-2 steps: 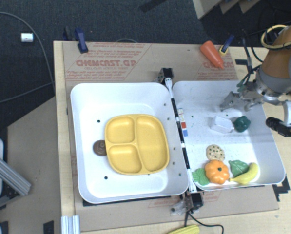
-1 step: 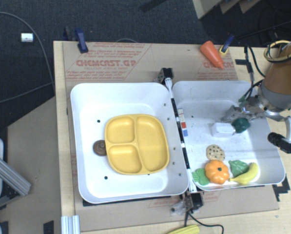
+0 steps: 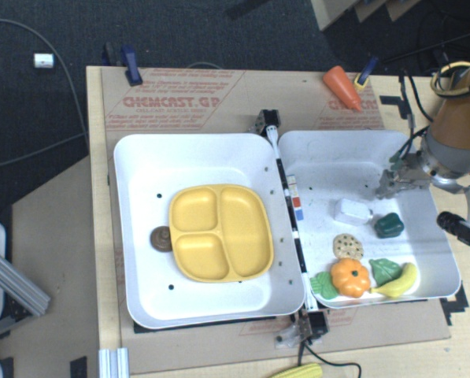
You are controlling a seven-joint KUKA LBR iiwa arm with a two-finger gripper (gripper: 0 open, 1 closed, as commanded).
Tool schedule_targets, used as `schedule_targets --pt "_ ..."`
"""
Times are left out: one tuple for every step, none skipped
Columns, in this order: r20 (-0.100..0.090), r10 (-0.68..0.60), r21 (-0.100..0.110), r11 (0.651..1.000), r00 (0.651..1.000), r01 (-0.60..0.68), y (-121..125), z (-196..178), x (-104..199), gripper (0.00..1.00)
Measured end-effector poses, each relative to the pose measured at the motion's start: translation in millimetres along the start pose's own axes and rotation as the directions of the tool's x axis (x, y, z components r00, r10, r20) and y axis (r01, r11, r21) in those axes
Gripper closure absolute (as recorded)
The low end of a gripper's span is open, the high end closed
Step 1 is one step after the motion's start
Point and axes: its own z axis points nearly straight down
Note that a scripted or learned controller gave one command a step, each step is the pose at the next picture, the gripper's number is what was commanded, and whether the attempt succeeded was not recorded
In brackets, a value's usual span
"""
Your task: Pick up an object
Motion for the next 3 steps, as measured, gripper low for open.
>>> schedule_targets --pt "-0.004 -0.002 0.002 1.0 1.0 0.002 0 0 2 0.0" --pt "0.001 0.002 0.003 1.0 1.0 -0.003 -54 11 37 0.0" --pt "0.001 0.003 0.001 1.0 1.0 -0.003 -53 1 37 1.0"
